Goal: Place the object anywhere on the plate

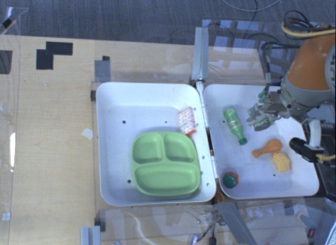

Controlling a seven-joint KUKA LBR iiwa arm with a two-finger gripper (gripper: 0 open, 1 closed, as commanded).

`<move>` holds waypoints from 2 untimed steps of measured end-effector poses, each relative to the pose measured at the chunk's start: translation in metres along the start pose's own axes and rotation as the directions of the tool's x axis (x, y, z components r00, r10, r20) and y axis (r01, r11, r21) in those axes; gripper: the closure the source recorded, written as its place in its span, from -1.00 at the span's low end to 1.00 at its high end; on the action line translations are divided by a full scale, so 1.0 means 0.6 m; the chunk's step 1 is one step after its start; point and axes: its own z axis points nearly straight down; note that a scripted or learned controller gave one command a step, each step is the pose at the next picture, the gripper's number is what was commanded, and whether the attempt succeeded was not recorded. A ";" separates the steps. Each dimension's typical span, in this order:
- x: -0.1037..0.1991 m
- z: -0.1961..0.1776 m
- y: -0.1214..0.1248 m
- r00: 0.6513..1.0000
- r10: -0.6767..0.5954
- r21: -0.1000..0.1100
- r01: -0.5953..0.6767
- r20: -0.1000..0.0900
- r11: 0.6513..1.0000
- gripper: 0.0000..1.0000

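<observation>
1. A green plate with three parts is seen in the left bin, with a small red and white packet just beside its top edge
2. A green bottle, an orange drumstick toy, a yellow piece and a round toy are seen in the right bin
3. The gripper is seen near the bottle; whether it is spread or pinched cannot be told
4. The bottle is likely light, hard and smooth, so it could roll; it is best gripped across its middle
</observation>
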 end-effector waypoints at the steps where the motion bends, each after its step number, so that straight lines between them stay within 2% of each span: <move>1: 0.097 0.020 -0.111 0.997 -0.081 0.003 0.081 0.000 0.997 1.00; 2: 0.242 0.024 -0.120 0.993 -0.120 0.004 0.120 -0.001 0.993 1.00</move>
